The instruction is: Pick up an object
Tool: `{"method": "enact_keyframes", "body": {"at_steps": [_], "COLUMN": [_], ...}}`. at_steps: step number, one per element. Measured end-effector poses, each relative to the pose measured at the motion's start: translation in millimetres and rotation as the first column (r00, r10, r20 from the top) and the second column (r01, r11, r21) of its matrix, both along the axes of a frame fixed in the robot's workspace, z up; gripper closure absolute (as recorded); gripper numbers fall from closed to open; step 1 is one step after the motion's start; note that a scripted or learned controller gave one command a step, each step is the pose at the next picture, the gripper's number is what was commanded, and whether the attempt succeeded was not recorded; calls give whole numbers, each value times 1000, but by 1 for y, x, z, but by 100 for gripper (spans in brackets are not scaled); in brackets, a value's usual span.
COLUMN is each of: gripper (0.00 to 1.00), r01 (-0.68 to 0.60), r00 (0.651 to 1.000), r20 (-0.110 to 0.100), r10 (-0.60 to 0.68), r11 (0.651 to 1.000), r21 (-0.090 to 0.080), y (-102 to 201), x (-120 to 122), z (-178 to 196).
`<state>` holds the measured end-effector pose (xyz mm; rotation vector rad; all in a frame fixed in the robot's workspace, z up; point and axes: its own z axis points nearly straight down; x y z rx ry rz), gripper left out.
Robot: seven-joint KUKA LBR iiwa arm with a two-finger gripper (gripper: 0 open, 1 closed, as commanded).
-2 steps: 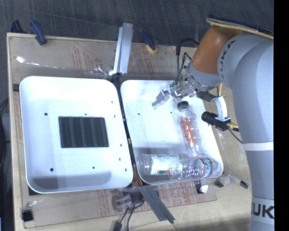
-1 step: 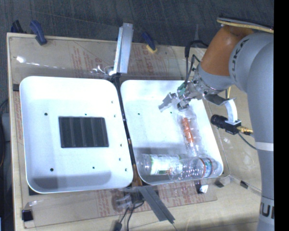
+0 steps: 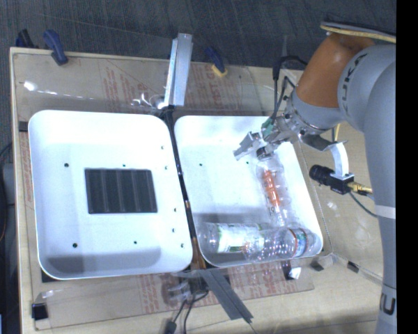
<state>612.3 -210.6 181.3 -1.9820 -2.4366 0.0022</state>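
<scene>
My gripper point(image 3: 256, 147) hangs over the back right part of the right bin point(image 3: 209, 145), right at the top end of a clear plastic bottle with an orange label point(image 3: 273, 186). That bottle lies along the bin's right wall. A second clear bottle with a green and white label point(image 3: 258, 241) lies on its side along the front wall. I cannot tell whether the gripper touches the orange-label bottle. In the left bin point(image 3: 56, 145) a dark ribbed rectangular block point(image 3: 120, 191) lies flat near the middle.
A metal bar point(image 3: 179, 68) stands up behind the seam between the two bins. Blue clamps point(image 3: 54, 46) hold the bench's back edge. The arm's orange band point(image 3: 327, 65) is above the right bin's back right corner.
</scene>
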Motion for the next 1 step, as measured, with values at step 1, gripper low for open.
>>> {"method": "enact_keyframes", "body": {"at_steps": [1], "gripper": [0], "r01": [91], "r00": [996], "r20": [-3], "r10": [-91], "r11": [996], "r21": [1], "y": [2], "x": [-39], "z": [-31]}}
